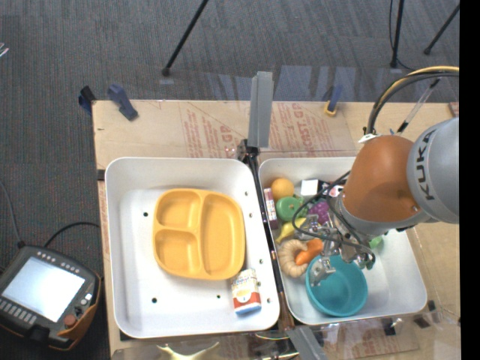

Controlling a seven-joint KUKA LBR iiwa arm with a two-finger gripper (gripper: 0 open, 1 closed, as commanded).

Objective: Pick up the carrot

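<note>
The small orange carrot (309, 252) lies in the right-hand white bin (416, 285), wedged among clutter: a tan ring-shaped doughnut toy (289, 259) touches it on the left, the teal plastic bowl (339, 291) sits just below it, and a yellow banana-like piece (286, 232) is close above. The grey-and-orange arm's gripper (330, 262) hangs over the bowl's upper rim, just beside the carrot's right end, and whether its fingers stand wide or narrow I cannot tell from here (the wrist and a tangle of cable cover most of them). To do this well, I'd say the gripper wants to shift a little left so it is centred over the carrot's middle, turn so the fingers straddle the carrot across its short width, and come straight down between doughnut and bowl. The risk, to my eye, is pinching the bowl's rim or the doughnut instead.
</note>
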